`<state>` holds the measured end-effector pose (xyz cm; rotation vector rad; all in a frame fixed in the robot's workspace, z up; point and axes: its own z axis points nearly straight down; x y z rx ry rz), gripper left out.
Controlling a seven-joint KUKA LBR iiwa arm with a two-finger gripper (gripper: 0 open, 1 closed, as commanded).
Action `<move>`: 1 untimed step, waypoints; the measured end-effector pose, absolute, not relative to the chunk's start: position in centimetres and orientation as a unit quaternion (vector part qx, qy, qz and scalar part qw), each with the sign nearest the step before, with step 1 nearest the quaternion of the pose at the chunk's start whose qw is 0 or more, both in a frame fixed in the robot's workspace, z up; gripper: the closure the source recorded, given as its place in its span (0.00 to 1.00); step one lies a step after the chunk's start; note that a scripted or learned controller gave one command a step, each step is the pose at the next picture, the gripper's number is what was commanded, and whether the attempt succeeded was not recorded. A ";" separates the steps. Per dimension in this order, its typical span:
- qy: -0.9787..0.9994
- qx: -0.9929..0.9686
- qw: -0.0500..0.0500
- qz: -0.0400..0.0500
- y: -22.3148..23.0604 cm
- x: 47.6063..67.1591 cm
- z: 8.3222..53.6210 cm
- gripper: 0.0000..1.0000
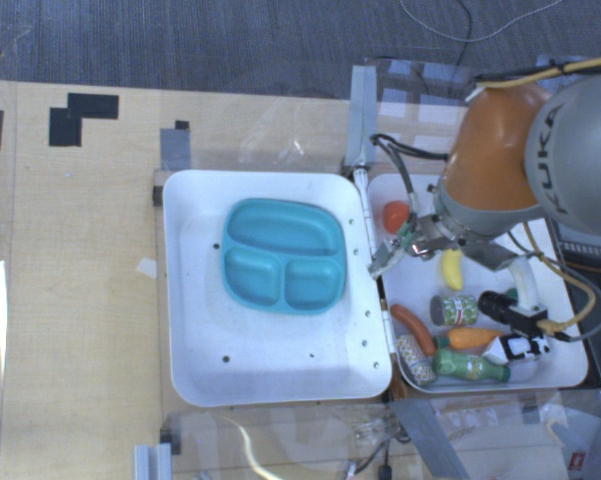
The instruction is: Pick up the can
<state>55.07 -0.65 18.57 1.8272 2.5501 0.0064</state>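
The can [455, 310] is small and grey with a green label. It lies on its side in the middle of the right bin [570, 368]. My gripper [395, 247] hangs under the orange wrist band at the bin's left wall, up and to the left of the can and apart from it. Nothing shows held in it. A yellow banana [450, 268] lies between the gripper and the can.
A red tomato [395, 214] sits close by the gripper. A sausage [412, 321], a carrot [472, 339], a green bottle [470, 368] and a patterned item [413, 349] crowd the bin's near side. The left bin [195, 298] holds a blue divided plate [283, 255].
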 end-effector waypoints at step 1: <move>0.819 0.573 0.002 0.002 -4.1 48.8 18.5 0.00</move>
